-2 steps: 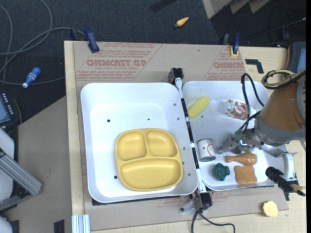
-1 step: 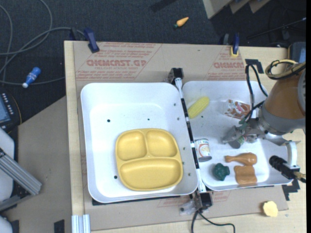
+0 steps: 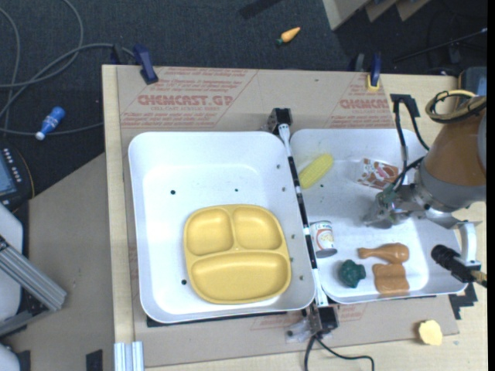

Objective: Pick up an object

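Claw, finger state indiscernible, low in right bin, beside snack packet; drumstick nearer the bin's front. Step: approach, nothing seen gripped. Next: settle over one item, close, lift.

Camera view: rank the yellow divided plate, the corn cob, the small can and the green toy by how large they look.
1. yellow divided plate, by far the largest
2. corn cob
3. small can and green toy: these look much alike, so no ranking between them.
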Motion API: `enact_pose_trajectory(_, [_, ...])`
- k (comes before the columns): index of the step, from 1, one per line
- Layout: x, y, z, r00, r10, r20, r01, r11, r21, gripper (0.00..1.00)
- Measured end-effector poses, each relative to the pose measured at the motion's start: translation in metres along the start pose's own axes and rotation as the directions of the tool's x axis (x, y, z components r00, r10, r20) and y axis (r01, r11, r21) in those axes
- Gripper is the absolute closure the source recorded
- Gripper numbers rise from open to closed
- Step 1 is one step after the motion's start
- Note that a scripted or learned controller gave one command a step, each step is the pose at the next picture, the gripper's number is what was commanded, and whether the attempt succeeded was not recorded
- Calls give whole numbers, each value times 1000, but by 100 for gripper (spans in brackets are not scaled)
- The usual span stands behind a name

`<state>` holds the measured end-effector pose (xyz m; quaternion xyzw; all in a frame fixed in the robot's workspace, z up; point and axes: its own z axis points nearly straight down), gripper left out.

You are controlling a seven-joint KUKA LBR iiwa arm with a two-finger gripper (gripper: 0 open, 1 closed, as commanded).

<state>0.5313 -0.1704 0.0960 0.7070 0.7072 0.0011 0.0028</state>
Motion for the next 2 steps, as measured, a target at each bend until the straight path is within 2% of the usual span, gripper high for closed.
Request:
enact_pose_trajectory(1, [24, -52, -99, 1000, 0, -1, 0, 1000, 0, 100])
enact_pose_trajectory(2, [91, 14, -88, 1000, -9, -4, 9, 1000, 1, 100])
